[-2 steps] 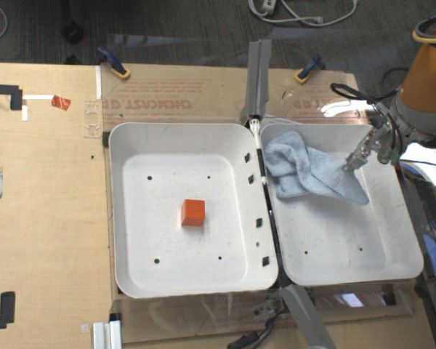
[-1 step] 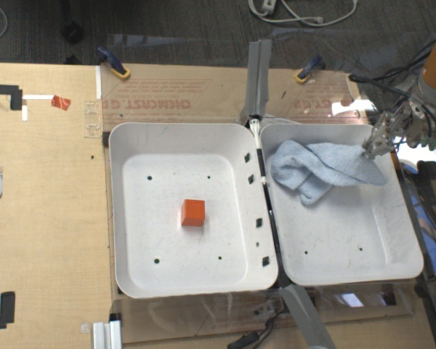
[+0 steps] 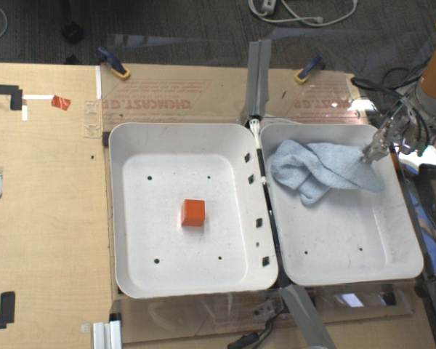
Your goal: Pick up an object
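A crumpled grey-blue cloth [image 3: 316, 167] lies across the upper part of the right bin [image 3: 363, 257]. My gripper [image 3: 372, 151] comes in from the right edge and sits at the cloth's right end, its tip touching or just above the fabric. An orange-red cube [image 3: 193, 212] rests flat near the middle of the left bin [image 3: 138, 260], far from the gripper.
A grey divider bar [image 3: 258, 78] runs between the bins at the back. Cables [image 3: 403, 115] hang around the wrist at the right edge. Two blue-and-yellow clamps [image 3: 113, 61] [image 3: 309, 68] hold the cardboard backing. A wooden board [image 3: 36, 195] lies to the left.
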Action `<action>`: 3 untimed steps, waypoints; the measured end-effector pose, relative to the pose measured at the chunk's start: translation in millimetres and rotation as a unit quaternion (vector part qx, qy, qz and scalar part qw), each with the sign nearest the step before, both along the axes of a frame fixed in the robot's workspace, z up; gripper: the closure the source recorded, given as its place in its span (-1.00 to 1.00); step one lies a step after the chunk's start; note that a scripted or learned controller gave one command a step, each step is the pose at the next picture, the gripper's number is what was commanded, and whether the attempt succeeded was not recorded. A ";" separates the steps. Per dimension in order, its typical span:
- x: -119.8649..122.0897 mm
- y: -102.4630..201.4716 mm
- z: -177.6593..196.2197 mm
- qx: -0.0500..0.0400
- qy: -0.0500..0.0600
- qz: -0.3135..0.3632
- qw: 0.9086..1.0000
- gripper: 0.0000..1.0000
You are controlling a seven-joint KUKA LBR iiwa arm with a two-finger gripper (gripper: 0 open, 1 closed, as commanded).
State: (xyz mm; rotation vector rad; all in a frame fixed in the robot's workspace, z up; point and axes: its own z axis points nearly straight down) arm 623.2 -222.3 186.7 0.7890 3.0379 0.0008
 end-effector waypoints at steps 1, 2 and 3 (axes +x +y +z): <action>-19.3 0.5 22.7 -0.001 -0.001 0.196 0.981 1.00; -19.2 0.2 76.7 -0.001 -0.001 0.115 0.993 1.00; -14.8 19.7 115.2 0.000 -0.001 -0.043 0.999 1.00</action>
